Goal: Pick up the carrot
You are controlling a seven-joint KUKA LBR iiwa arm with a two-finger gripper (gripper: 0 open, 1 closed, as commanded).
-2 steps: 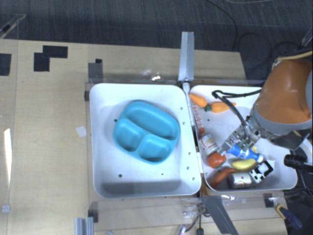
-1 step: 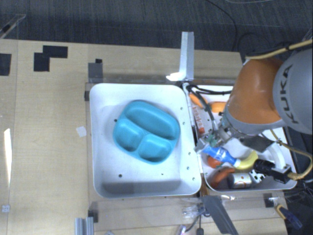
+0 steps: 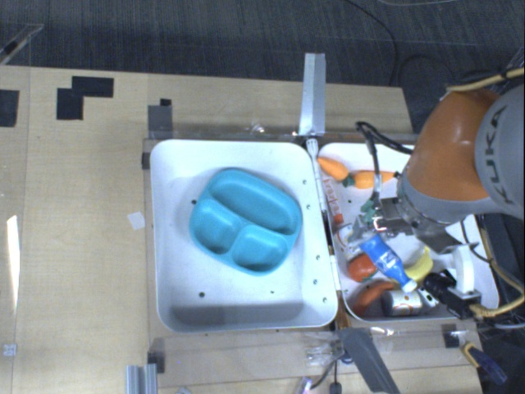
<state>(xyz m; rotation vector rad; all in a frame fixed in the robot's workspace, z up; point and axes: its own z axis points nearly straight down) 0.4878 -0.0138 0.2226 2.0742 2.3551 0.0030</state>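
Note:
The carrot [image 3: 332, 167] is orange and lies in the far left corner of the right bin [image 3: 330, 220]. Just to its right is a second orange piece with a green end [image 3: 363, 179]. My gripper [image 3: 374, 217] hangs over the middle of that bin, below the grey and orange wrist [image 3: 447, 158]. It is a short way nearer the camera than the carrot and apart from it. The arm hides much of the bin's right half.
Under and in front of the gripper lie a blue-and-white bottle [image 3: 385, 261], a red-orange round item [image 3: 361, 267], a yellow item [image 3: 421, 263] and a dark can [image 3: 404, 303]. The left bin [image 3: 172, 302] holds a blue divided plate [image 3: 244, 220].

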